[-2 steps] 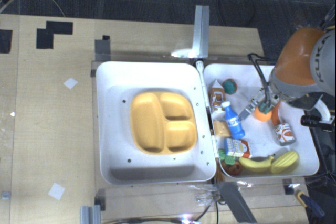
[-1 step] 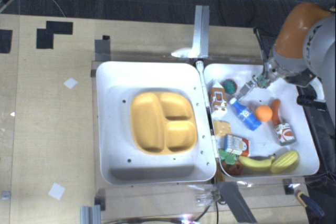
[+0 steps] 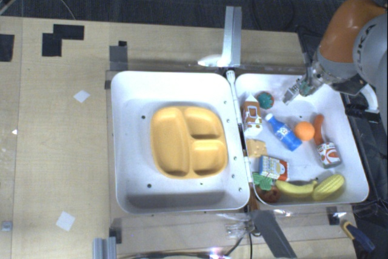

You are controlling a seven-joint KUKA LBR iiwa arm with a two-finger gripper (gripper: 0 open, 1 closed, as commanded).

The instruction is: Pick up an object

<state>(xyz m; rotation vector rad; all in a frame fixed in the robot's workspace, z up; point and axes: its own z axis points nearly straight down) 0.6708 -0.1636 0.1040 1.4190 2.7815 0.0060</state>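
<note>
The right bin point(image 3: 354, 130) holds several small items. Among them are a teal ball point(image 3: 264, 99), a blue bottle point(image 3: 284, 132), an orange point(image 3: 304, 130), a reddish-orange carrot-like piece point(image 3: 318, 125), a red and white can point(image 3: 328, 154), a banana point(image 3: 296, 188) and a yellow oblong fruit point(image 3: 329, 185). A small carton point(image 3: 251, 117) and a colourful box point(image 3: 272, 167) lie along the bin's left wall. My gripper point(image 3: 294, 92) hangs over the bin's far part, just right of the teal ball, with nothing seen in it.
The left bin point(image 3: 127, 130) holds a yellow divided tray point(image 3: 188, 141). A metal post point(image 3: 233, 33) stands behind the wall between the bins. The arm's orange band point(image 3: 347, 27) is above the right bin's far right corner.
</note>
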